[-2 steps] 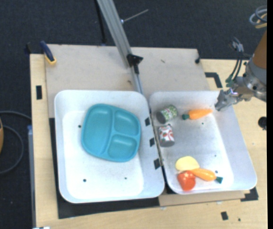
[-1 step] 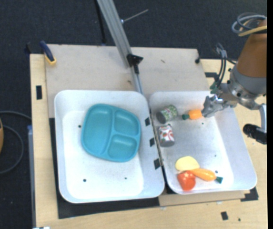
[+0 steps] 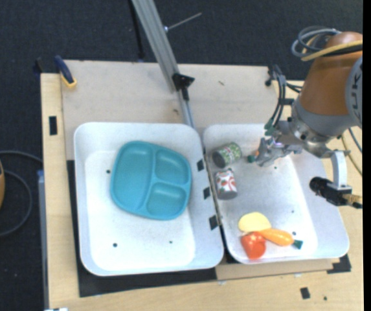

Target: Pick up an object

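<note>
While the arm (image 3: pixel 331 89) leans in from the right over the right bin (image 3: pixel 321 238), the camera view puts the gripper (image 3: pixel 267 151) low near that bin's upper edge, just right of a green-labelled can (image 3: pixel 227 154) lying on its side. Whether the claw is spread or pressed together cannot be told; wrist and cabling mask it, and nothing visibly sits in it. Candidate objects all lie in the right bin: the green can, a second can (image 3: pixel 226 184) just below it against the divider, and further down a yellow piece (image 3: pixel 254 222), a red tomato-like piece (image 3: pixel 254 245) and an orange carrot-like piece (image 3: pixel 277 236) bunched together. Left bin (image 3: pixel 94 251) carries a blue divided plate (image 3: pixel 151 179), well apart. Risks, judged: a can on its side likely rolls off toward the divider if nudged; closing beside it grabs air; the bin wall close by may foul the descent.
</note>
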`<state>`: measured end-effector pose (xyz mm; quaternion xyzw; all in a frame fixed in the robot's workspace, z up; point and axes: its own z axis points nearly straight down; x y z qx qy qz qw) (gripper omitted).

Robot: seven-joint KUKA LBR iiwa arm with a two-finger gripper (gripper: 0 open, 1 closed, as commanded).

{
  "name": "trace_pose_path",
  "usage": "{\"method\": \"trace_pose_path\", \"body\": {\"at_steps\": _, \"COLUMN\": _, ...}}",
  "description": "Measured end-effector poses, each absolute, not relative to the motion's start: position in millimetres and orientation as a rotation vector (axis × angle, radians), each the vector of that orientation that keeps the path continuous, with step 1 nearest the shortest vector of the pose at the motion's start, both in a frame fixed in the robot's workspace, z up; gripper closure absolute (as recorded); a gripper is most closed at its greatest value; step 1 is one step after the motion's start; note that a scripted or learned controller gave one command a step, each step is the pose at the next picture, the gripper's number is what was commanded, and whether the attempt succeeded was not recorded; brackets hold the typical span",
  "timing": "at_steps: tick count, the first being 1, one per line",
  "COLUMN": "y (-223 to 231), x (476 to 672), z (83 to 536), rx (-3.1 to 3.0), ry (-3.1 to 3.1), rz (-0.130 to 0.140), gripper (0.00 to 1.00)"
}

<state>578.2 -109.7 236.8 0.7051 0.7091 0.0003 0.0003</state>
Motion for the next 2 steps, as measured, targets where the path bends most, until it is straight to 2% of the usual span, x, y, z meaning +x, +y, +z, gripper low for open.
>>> {"method": "trace_pose_path", "body": {"at_steps": 2, "y": -5.0, "x": 578.1, "z": 244.6, "rx": 2.213, "ry": 2.23, "rz": 0.003, "gripper": 1.0}}
